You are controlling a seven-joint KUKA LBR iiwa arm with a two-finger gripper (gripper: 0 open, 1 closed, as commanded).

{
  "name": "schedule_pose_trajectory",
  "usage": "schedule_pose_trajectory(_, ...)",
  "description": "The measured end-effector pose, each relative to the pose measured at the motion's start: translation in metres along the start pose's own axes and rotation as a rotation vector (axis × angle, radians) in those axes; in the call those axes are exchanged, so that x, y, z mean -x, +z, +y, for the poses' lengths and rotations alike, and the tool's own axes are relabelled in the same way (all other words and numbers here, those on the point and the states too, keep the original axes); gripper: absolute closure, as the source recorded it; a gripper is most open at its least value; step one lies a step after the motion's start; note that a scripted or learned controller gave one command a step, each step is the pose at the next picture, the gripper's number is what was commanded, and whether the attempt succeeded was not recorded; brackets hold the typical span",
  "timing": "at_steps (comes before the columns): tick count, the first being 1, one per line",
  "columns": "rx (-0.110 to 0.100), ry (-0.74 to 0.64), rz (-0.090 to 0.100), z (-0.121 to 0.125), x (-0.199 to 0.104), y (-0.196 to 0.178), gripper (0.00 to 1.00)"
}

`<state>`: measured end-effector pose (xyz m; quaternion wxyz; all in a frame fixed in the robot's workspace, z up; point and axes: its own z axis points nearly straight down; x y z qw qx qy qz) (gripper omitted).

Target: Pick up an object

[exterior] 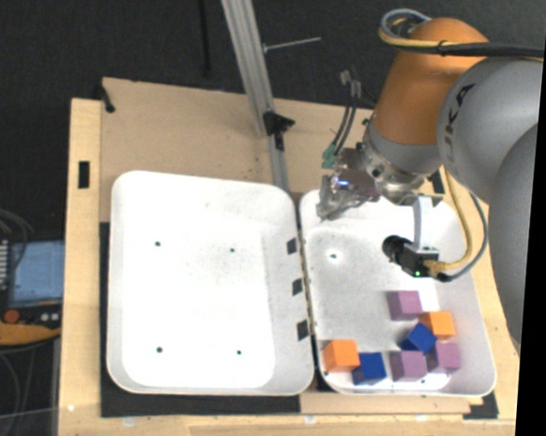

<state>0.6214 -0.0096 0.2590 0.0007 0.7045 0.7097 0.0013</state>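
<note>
Several small blocks lie in the near end of the right bin (pixel 345 265): an orange block (pixel 341 354), a blue block (pixel 370 368), a purple block (pixel 408 366), another purple block (pixel 405 304), a blue block (pixel 421 338), an orange block (pixel 441 322) and a purple block (pixel 448 355). My gripper (pixel 334 200) hangs over the far left corner of the right bin, well away from the blocks. Nothing shows between its fingers.
The left bin (pixel 202 282) sits beside the right one, with clips along the shared rim. A slanted metal pole (pixel 252 60) rises behind the bins. A blue device and cables (pixel 23 282) lie off the bench at the left.
</note>
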Motion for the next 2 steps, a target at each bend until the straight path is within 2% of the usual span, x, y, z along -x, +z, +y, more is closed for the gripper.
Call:
schedule_pose_trajectory(1,-0.001,0.001,-0.001,0.021,-0.052,0.016,1.0)
schedule_pose_trajectory(2,0.0,0.0,0.0,0.039,-0.108,0.011,1.0)
